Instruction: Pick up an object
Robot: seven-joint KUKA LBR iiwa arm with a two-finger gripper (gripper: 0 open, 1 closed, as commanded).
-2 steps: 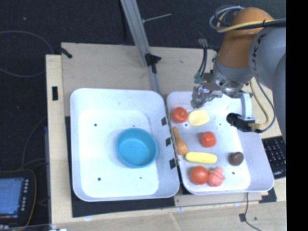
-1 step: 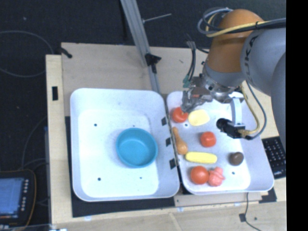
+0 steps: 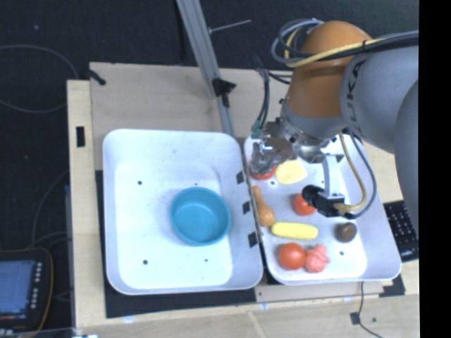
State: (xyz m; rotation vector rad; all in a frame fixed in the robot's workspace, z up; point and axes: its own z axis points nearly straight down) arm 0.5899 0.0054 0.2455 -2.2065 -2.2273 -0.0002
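The red thing (image 3: 261,175) sits right under the gripper (image 3: 263,162) in the right bin (image 3: 380,259); how the gripper stands, one cannot tell.

right bin (image 3: 373,263) | yellow corn (image 3: 294,230) lying flat | tomato (image 3: 291,256) just below it

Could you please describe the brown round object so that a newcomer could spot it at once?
Look in the right bin, along its right side. The brown ball lies right of the yellow corn. It is the only dark brown item; its neighbours are red, yellow or pink.
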